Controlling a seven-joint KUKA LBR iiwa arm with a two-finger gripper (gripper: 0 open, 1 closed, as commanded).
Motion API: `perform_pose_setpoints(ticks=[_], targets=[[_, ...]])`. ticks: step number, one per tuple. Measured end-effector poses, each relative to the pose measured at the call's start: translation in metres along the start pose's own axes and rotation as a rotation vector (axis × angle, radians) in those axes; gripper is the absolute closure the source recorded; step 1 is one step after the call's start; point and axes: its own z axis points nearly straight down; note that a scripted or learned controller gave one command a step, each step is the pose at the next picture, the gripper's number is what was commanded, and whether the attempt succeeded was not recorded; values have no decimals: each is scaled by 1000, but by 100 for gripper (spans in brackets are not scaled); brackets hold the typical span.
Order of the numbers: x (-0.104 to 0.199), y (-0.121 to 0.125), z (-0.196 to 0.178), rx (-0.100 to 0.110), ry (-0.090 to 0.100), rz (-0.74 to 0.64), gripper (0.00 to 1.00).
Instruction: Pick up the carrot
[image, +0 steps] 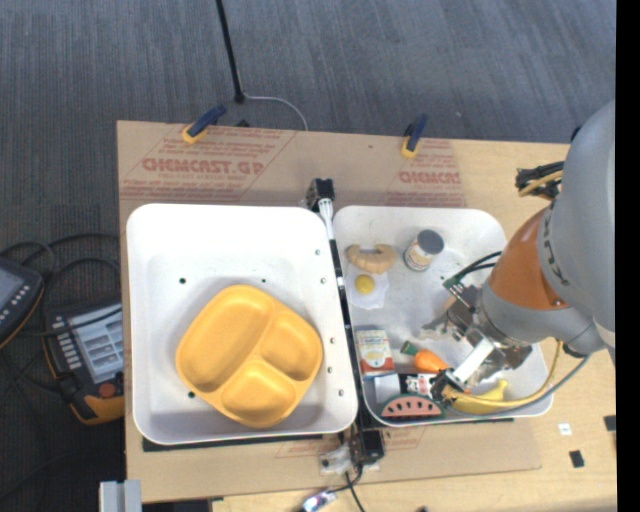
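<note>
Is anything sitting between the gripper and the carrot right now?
Nothing visible does. The gripper is right beside the carrot in the right bin; the banana and the watermelon slice lie below it in the view, off that path.

— The yellow tray (250, 352)?
— Smooth plastic, faint sheen. The white bin (170, 250) round it: smooth plastic too.
— Right of the tray, the carrot (428, 360)?
— Glossy, plastic-looking. Beyond the tray, the cardboard (200, 165): matt.

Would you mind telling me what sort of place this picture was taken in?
Most likely a robotics lab test bench: a robot arm reaches over the right of two white bins set on clamped cardboard, with cabled electronics on the grey carpet beside it.
</note>
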Motion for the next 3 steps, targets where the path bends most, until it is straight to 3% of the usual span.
perform_pose_setpoints(ticks=[1, 2, 3], targets=[[21, -27, 10, -5, -2, 156, 0], [22, -27, 0, -4, -1, 155, 100], [22, -28, 9, 1, 1, 237, 100]])
